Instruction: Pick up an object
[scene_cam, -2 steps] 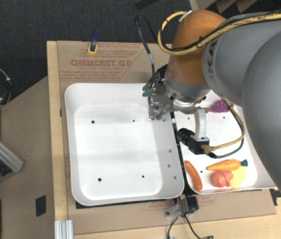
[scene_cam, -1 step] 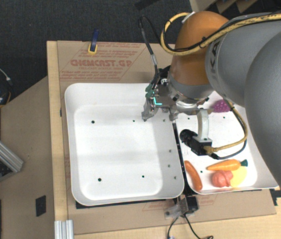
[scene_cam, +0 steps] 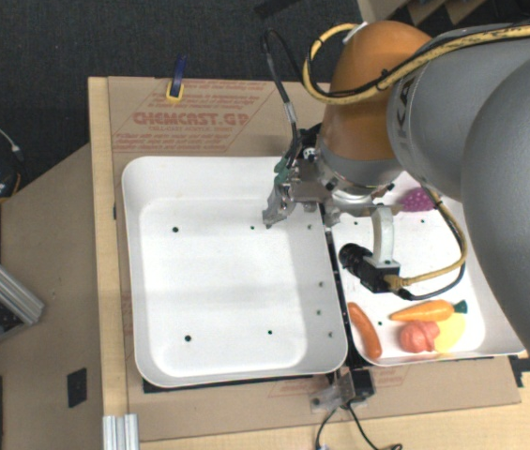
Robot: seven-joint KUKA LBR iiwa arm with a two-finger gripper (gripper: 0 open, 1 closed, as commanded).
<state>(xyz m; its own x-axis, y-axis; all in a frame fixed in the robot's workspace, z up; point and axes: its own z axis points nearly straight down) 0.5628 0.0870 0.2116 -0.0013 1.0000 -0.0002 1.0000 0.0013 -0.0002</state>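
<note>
My gripper [scene_cam: 299, 216] hangs under the orange wrist band, over the back of the seam between the two white bins. Its two fingers [scene_cam: 273, 216] stand apart, open, with only white bin floor showing between them. In the right bin [scene_cam: 495, 343] lie an orange carrot [scene_cam: 422, 312], a red sausage-shaped piece [scene_cam: 365, 332], a pink lump [scene_cam: 417, 337] with a yellow piece [scene_cam: 448, 336] beside it, and a purple grape bunch [scene_cam: 417, 199] at the back. All of these lie to the right of the gripper and apart from it. The arm hides much of the right bin.
The left bin [scene_cam: 135, 251] shows a bare white floor with a few small dark dots. A black fitting with a yellow cable [scene_cam: 370, 268] hangs from the wrist over the right bin. Both bins rest on a cardboard sheet [scene_cam: 199, 111].
</note>
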